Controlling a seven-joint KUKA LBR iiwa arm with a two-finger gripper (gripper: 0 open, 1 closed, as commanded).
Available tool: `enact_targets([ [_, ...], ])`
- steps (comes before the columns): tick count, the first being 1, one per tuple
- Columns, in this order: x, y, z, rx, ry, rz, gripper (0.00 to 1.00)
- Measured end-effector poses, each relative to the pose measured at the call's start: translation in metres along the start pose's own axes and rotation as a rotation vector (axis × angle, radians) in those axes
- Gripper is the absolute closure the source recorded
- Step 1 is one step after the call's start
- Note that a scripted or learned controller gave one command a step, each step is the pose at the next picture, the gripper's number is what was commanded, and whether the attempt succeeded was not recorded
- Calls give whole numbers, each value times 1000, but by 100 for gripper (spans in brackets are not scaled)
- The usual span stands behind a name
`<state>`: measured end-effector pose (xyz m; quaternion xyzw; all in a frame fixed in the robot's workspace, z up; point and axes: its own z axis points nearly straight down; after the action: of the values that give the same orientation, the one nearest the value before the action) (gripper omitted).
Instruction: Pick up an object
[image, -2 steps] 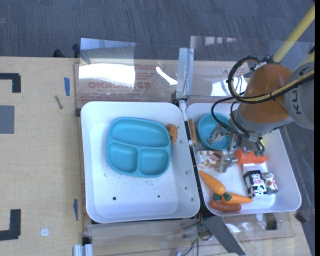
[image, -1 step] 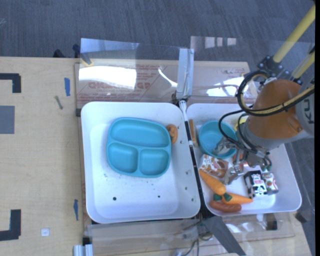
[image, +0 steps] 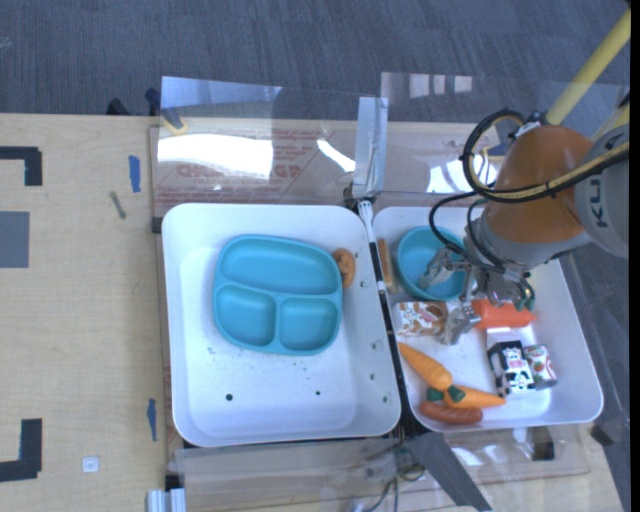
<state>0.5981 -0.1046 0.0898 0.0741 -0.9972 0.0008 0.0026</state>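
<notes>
My gripper (image: 450, 298) hangs low over the right bin (image: 578, 372), under the orange wrist band. Its two metal fingers (image: 461, 323) stand apart, open, with nothing between them. One finger is by the rim of a blue bowl (image: 417, 262) and the other is just right of a crumpled snack packet (image: 420, 317). An orange block (image: 504, 316) lies right beside the gripper. Nearer the front are a carrot (image: 428, 368), a red sausage-like piece (image: 450, 413) and a black-and-white box (image: 511, 368).
The left bin (image: 190, 320) holds a blue divided plate (image: 277, 295) and a small orange item (image: 345, 265) by the divider wall. A small can (image: 541, 366) lies beside the box. Clear plastic panels stand behind both bins.
</notes>
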Motion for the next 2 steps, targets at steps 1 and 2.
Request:
enact_targets([
  [1, 54, 2, 0, 2, -20, 17, 0],
  [2, -9, -10, 2, -1, 25, 84, 0],
])
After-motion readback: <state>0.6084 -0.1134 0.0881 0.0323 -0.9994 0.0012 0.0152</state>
